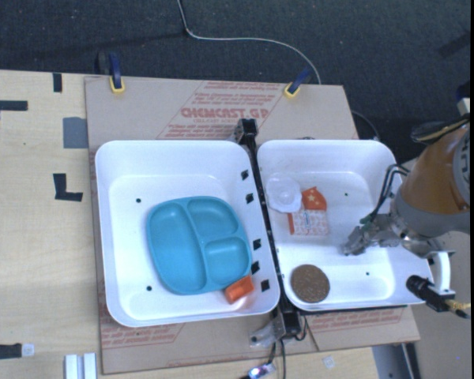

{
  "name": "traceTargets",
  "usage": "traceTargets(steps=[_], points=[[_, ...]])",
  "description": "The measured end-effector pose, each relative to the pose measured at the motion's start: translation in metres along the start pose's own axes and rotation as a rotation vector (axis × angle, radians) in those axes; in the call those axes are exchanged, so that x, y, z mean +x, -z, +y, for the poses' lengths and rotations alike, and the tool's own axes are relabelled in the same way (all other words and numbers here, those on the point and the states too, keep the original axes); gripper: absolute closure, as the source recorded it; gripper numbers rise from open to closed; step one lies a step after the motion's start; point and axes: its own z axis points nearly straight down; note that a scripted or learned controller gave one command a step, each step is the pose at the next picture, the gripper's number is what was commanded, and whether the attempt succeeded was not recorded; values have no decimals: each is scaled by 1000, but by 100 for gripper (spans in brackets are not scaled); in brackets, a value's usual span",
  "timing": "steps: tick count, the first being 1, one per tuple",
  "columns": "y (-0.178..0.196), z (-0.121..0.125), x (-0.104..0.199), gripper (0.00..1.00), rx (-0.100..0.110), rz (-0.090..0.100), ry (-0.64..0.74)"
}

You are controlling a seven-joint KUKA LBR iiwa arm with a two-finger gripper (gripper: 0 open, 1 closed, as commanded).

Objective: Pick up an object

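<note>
Objects: one brown disc (310,283), one blue plate (198,244), two bins (114,212)

A robotics lab: white bins (110,212) on clamped cardboard sheet (221,113), cable (245,42) trailing over dark carpet.

The arm (438,200) is a thick, rounded body with a broad orange band over its upper part and pale grey casing below it, smooth and without visible markings. A thin dark cable (385,188) loops off its left side toward the gripper (362,241), which is a small, dark grey metal assembly too blurred to show detail. Beneath the grey casing sits a white bracket-like piece (440,268) joined to a black fitting (426,290) with a small yellowish tip.
</note>
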Motion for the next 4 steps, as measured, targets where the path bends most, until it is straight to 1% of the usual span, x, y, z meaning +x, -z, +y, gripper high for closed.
traceTargets(steps=[2,3,4], points=[[102,-14,10,100,0,2,1],[148,-9,17,100,-1,2,2],[186,-7,17,100,0,2,1]])
